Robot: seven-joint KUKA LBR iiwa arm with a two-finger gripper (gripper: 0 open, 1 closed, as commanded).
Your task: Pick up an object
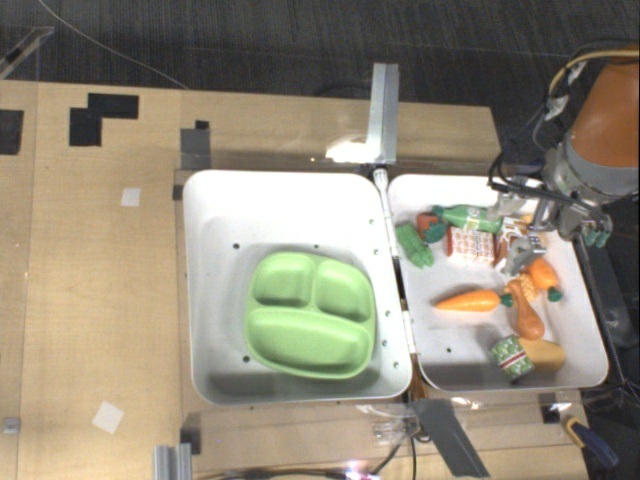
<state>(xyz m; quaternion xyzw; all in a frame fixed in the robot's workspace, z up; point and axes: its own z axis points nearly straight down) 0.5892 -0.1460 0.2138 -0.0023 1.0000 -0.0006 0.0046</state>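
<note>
White plastic forms two shallow bins side by side on the wooden counter [100, 298]. Left bin [210, 268]: a green divided tray [310, 314] lies at its centre, with nothing else on the bin floor. Right bin [590, 363]: a crowd of small toy foods. At 10 o'clock lies a green vegetable piece [414, 245], with a green bottle [466, 217] at 12 o'clock and a red-and-white carton [472, 245] just beneath it. An orange carrot [468, 302] lies alone near the centre; a brown pear-shaped piece [526, 313] stands just right of it, and a green can [510, 357] touches a tan block [543, 354] at 5 o'clock. The hand [527, 246] hangs over the clutter at 1 o'clock, beside the carton; whether it is open or closed cannot be told, and nothing is visibly held. Judgement: the descent to a grasp is in hand. The carrot is the best target, since it lies apart from its neighbours; closing across its narrow width, with the approach kept vertical, should avoid nudging the carton or catching two items at once.
</note>
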